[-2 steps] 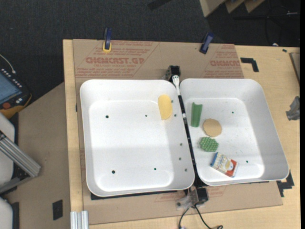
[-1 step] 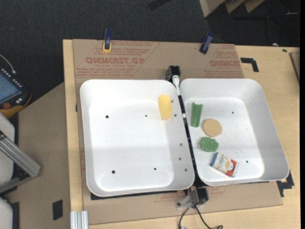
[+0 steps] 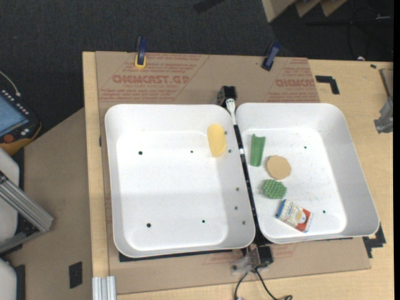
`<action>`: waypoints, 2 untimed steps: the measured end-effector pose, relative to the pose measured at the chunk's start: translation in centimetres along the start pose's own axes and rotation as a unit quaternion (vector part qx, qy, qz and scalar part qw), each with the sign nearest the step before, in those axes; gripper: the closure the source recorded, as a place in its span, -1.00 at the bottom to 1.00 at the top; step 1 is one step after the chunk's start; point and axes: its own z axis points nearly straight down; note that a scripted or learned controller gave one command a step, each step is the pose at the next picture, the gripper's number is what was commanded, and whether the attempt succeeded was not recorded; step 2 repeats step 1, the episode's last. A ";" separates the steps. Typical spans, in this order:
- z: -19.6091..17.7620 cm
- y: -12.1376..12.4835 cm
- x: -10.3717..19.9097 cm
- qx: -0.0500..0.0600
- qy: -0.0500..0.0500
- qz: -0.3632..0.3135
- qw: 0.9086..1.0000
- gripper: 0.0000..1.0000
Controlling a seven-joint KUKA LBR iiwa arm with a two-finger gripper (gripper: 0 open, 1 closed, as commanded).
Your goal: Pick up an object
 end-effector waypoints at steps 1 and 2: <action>-10.3 -0.1 -3.1 -0.003 -0.003 0.006 1.000 1.00; -10.3 -0.1 -3.1 -0.003 -0.003 0.006 1.000 1.00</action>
